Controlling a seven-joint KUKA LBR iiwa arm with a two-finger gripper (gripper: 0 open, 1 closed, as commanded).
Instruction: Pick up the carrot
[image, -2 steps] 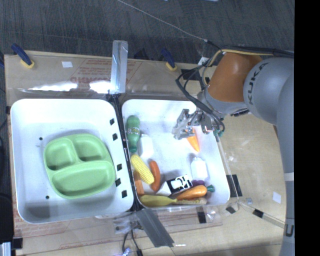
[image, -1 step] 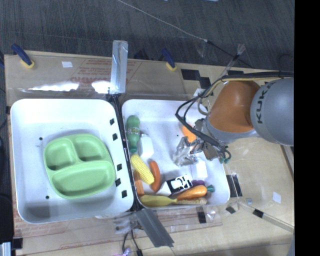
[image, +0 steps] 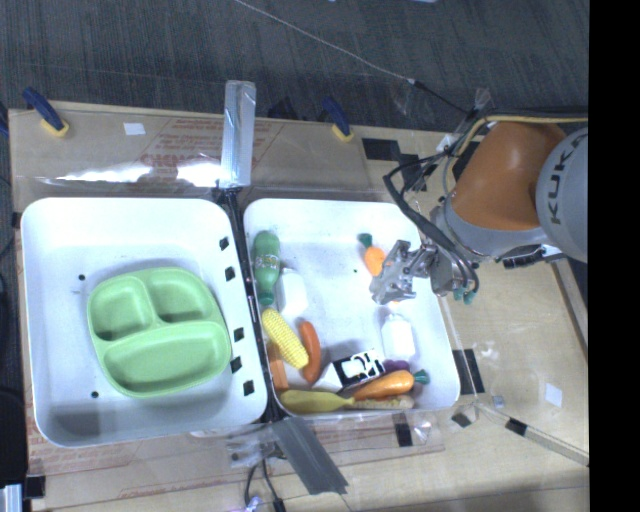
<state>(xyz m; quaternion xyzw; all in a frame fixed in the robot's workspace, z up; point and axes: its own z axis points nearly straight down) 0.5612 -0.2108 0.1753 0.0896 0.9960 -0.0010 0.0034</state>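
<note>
A small orange carrot (image: 373, 260) with a green top lies in the upper right part of the right bin (image: 330, 215). My gripper (image: 393, 282) hangs just to the right of it and slightly lower, close to the carrot and above the bin floor, with nothing seen in its grasp. A longer orange vegetable (image: 386, 383) with a green end lies along the bin's front edge; it also looks like a carrot.
The right bin also holds a green bottle-like piece (image: 266, 260), a corn cob (image: 284, 338), a red-orange piece (image: 311, 350), a banana (image: 315, 401), a white bottle (image: 398, 333) and a black-and-white item (image: 358, 367). A green divided plate (image: 157, 330) sits in the left bin (image: 50, 230).
</note>
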